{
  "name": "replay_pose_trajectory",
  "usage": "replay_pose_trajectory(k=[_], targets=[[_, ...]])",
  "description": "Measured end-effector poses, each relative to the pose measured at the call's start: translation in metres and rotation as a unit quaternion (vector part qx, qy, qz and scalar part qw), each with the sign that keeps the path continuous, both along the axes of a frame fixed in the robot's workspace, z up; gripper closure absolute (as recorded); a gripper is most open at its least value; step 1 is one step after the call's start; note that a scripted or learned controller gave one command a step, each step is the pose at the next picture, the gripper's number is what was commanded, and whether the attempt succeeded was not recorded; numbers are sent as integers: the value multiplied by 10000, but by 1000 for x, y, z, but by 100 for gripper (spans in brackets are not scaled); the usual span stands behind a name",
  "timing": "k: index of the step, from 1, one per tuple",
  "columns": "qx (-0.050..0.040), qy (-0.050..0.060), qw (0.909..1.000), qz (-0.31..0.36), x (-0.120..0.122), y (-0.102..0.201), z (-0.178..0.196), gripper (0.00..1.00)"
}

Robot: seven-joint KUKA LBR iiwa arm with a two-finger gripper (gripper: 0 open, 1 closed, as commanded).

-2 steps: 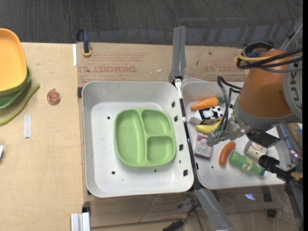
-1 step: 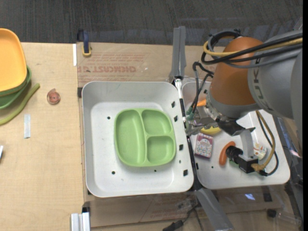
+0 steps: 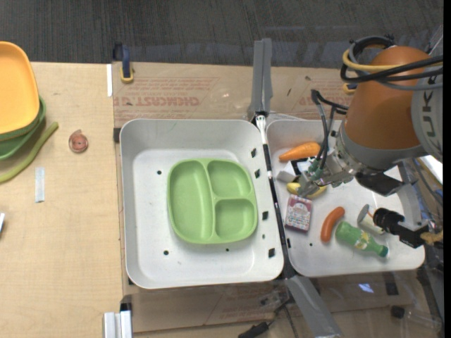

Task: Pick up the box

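Observation:
The box [image 3: 299,213] is small, pink and red with a white label, and lies flat near the left wall of the right bin [image 3: 352,259]. My gripper [image 3: 315,178] hangs low in that bin, up and to the right of the box, just over a yellow banana-like piece [image 3: 304,187]. Nothing shows the box being held; it rests on the bin floor apart from the gripper. The big grey arm with its orange band [image 3: 384,104] covers the bin's back right part.
An orange carrot [image 3: 299,151] lies behind the gripper. A red-orange sausage [image 3: 331,224] and a green bottle [image 3: 361,236] lie right of the box. The left bin [image 3: 141,259] holds a green divided plate [image 3: 211,201]. Yellow and green dishes [image 3: 14,104] sit far left.

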State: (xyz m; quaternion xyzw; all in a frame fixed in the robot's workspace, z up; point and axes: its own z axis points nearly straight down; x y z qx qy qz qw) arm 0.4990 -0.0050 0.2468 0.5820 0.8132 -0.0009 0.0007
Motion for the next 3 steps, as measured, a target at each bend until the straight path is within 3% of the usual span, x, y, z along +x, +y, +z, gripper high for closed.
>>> replay_pose_trajectory(k=[1, 2, 3], targets=[[9, 15, 9921, 1257, 7, -44, -50, 100], [3, 2, 9999, 128, 7, 20, -34, 100], [-7, 6, 9999, 133, 8, 19, -26, 100]])
